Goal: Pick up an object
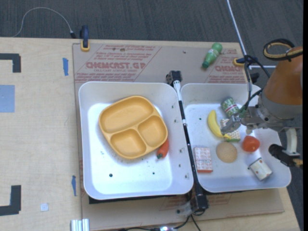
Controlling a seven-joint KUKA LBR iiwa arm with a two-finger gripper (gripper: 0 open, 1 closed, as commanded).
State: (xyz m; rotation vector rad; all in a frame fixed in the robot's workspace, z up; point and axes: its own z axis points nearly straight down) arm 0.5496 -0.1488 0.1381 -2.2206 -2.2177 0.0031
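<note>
the pincer (pixel 232 125) hangs low over the right bin (pixel 279 183), near its middle; we cannot tell its state. just beside it lies the banana (pixel 213 123), likely light, stiff, smooth plastic; we would take it across its middle.

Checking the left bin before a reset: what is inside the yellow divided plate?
The yellow divided plate in the left bin shows three bare compartments. A small orange-red item lies beside its lower right rim, outside. Whatever is beneath the plate is covered.
</note>
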